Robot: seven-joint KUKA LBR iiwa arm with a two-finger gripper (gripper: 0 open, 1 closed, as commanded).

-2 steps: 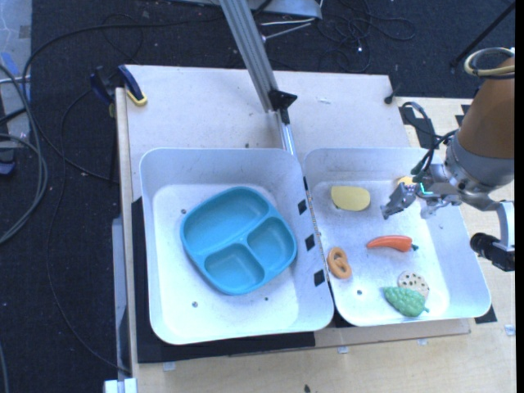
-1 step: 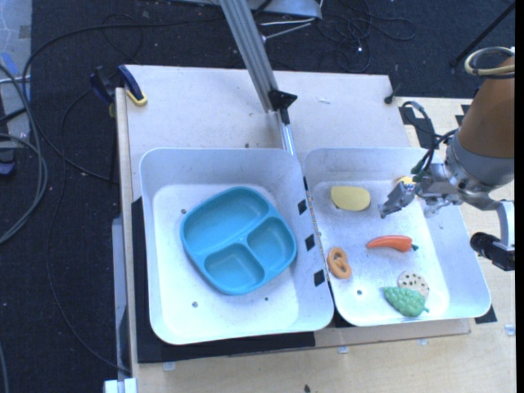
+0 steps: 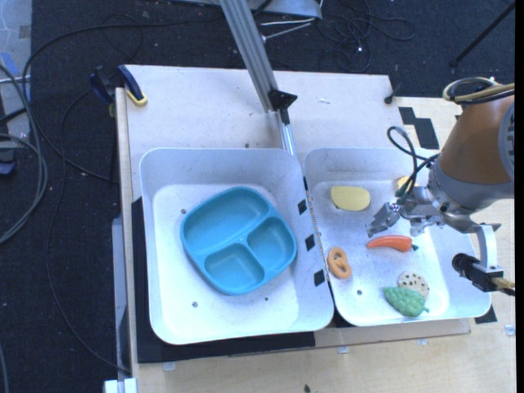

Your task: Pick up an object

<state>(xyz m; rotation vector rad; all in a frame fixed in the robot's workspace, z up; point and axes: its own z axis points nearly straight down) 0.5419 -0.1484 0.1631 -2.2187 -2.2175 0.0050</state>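
My gripper [image 3: 399, 225] hangs over the middle of the right bin [image 3: 458, 305], fingers spread and open, nothing between them. Just below its tips lies an orange-red carrot-like piece [image 3: 389, 242], flat on the bin floor. A yellow oval piece [image 3: 350, 197] rests farther back on the left of this bin. Near the bin's left wall lies an orange pretzel [image 3: 338, 262]. A green leafy piece [image 3: 406, 301] lies toward the front, touching a round beige slice with holes [image 3: 413, 282].
The left bin [image 3: 164, 301] holds a blue three-compartment tray [image 3: 237, 240]. A slanted metal pole [image 3: 250, 43] comes down to the back edge between the bins. The arm's orange band [image 3: 479, 137] and a black cable loop sit above the right bin's right side.
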